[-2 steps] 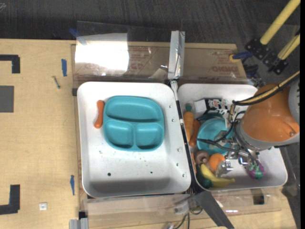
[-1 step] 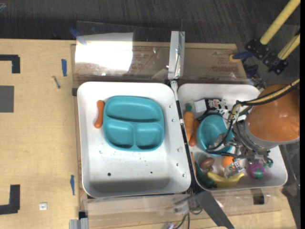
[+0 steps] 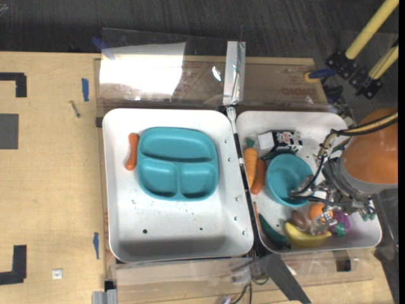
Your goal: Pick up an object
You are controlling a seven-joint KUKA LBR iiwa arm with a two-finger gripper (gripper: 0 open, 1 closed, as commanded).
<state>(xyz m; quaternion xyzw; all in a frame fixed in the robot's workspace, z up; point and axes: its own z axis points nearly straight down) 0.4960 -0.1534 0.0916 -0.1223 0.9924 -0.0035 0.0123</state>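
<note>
The right bin (image 3: 304,120) holds a teal bowl (image 3: 285,177), an orange carrot (image 3: 253,168) along its left wall, a black and white item (image 3: 283,139) at the back, a yellow banana (image 3: 305,234), a purple toy (image 3: 340,223) and a dark green piece (image 3: 271,232) at the front. My gripper (image 3: 321,200) hangs low over the front right of this bin, beside the bowl's right rim and just above the banana and a small orange-brown toy (image 3: 314,213). The arm's orange band (image 3: 378,156) rises behind it. Cables and the wrist hide what lies directly under the gripper.
The left bin (image 3: 120,233) carries a teal divided plate (image 3: 177,162) and an orange sausage-shaped toy (image 3: 131,151) near its left wall. A clear plastic panel (image 3: 164,71) stands behind the bins. Yellow poles (image 3: 378,18) lean at the top right.
</note>
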